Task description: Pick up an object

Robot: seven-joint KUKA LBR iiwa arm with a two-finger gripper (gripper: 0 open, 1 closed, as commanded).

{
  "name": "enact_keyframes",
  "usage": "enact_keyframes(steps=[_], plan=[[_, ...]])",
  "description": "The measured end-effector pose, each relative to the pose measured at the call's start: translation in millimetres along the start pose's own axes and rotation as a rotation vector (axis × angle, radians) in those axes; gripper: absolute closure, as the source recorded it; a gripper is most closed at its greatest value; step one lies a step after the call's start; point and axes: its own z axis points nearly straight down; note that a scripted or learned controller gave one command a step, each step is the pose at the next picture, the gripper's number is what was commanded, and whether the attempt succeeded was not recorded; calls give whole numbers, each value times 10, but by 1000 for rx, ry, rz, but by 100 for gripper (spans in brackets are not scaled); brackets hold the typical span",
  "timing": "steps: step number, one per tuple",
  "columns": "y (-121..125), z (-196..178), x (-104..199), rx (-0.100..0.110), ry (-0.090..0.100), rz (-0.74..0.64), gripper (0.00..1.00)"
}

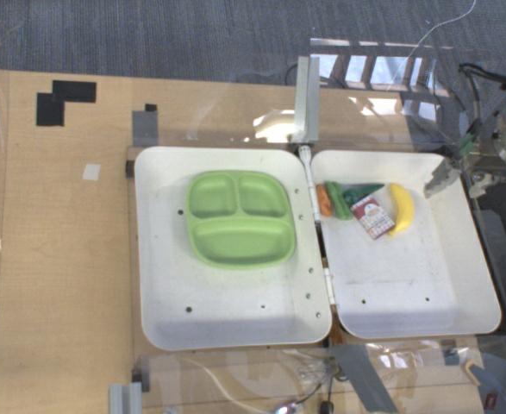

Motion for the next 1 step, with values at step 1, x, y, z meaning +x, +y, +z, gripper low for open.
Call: enact_keyframes(steps=[1], plan=[[457,1149,-38,1,0,25,0]])
